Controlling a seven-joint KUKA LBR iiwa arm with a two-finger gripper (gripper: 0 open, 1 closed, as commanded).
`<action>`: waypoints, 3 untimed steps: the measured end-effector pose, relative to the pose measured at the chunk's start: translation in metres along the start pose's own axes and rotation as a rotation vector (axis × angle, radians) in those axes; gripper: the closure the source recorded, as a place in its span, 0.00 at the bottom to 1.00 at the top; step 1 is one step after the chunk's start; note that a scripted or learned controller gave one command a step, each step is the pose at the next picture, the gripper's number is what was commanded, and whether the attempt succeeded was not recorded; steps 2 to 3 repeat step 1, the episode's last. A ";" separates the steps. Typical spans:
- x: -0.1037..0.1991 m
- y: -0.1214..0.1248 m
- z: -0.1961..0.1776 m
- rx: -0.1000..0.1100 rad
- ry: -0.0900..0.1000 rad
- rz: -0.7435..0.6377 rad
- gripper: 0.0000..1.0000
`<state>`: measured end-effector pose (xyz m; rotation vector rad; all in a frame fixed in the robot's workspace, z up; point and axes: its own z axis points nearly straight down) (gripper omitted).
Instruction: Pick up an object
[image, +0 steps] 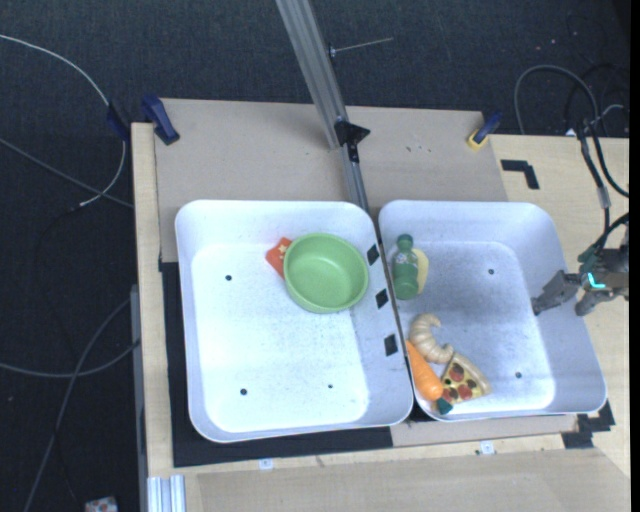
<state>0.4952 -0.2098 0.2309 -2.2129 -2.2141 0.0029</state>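
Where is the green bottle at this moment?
The green bottle lies in the right bin, at its left wall, above the croissant and just right of the green bowl.

A small orange-red object (278, 257) lies mostly hidden behind the round green plastic bowl (325, 272). The dark two-finger gripper (565, 293) is too small to read, and its arm is cut off at the right edge.
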 end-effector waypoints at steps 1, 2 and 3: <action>0.000 0.001 -0.002 -0.004 -0.001 0.000 0.00; 0.000 0.001 -0.002 -0.004 -0.001 0.000 0.00; 0.000 0.001 -0.002 -0.004 -0.001 0.000 0.00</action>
